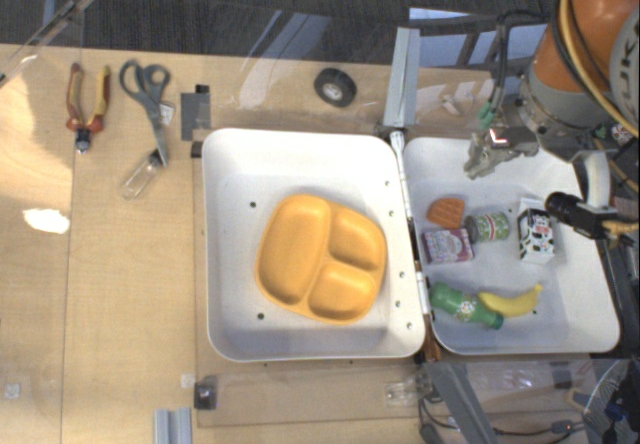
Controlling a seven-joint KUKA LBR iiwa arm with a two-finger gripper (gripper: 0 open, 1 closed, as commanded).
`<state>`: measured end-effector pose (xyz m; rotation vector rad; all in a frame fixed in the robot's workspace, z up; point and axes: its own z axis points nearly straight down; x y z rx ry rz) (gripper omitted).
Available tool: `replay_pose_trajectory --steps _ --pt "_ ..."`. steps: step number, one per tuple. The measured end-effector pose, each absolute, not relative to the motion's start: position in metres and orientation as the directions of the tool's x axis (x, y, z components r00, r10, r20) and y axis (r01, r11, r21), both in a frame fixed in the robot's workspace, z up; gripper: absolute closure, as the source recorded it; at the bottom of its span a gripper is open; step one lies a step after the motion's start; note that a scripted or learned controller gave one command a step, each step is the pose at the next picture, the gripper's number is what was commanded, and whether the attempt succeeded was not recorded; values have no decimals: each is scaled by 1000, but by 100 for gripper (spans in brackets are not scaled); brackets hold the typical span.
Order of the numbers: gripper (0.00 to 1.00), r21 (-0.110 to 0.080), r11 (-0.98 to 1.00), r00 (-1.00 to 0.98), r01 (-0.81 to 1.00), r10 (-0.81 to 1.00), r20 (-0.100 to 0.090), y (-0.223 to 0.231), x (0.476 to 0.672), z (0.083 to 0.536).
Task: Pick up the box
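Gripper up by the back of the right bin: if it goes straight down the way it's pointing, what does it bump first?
Probably bare bin floor. The gripper hangs over the back of the right bin; the orange cookie lies nearer the camera. Height is hard to judge.

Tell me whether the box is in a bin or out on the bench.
In a bin. The box lies flat on the right bin's floor, beside the can.

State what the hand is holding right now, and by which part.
Nothing: the hand hangs over the right white bin's upper left, apart from the small purple box.
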<state>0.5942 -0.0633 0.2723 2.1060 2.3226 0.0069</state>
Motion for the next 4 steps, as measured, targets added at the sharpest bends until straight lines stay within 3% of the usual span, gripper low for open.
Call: replay_pose_trajectory --steps 1,2,3,4 --pt "0 7 98 -98 995 995 -2 -63 594 272" --pt "0 3 116 -116 993 993 -1 -91 575 160" --pt "0 34 196 -196 980 981 -10 -103 575 97" --pt "0 32 315 -315 948 949 -13 -97 536 96"
